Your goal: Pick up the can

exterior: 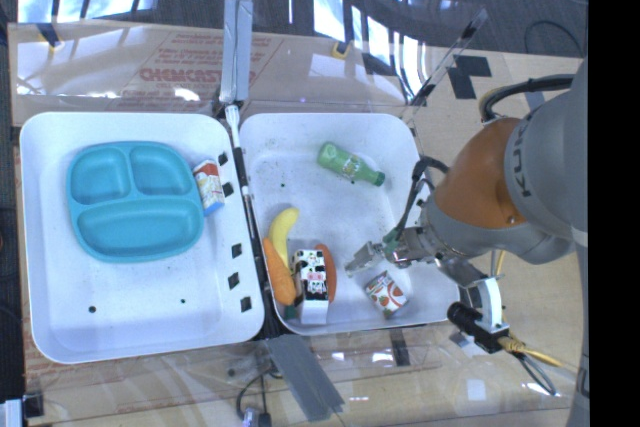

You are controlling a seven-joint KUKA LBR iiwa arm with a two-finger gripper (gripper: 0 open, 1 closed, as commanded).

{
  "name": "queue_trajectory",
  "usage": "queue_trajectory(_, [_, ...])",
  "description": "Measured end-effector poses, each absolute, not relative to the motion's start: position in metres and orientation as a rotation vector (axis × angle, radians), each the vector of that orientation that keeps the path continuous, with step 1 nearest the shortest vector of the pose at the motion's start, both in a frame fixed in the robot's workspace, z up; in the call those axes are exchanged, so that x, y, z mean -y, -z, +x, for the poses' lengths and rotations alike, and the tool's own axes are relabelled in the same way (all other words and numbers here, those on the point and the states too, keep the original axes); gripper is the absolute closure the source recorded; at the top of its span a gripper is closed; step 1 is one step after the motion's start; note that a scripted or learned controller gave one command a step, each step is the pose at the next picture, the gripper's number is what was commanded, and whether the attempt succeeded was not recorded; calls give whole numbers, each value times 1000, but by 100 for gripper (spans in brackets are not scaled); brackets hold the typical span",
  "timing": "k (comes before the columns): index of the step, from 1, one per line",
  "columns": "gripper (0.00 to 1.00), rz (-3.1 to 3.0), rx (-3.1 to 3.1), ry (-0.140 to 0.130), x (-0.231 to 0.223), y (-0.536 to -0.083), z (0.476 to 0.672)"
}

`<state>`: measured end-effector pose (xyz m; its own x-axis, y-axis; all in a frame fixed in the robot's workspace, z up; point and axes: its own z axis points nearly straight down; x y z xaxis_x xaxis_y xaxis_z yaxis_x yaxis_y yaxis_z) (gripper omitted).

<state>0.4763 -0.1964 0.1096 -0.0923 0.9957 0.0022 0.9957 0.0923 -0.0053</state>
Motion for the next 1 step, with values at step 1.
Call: queue_trajectory(1, [0,-1932,2465,-1,209,-89,477])
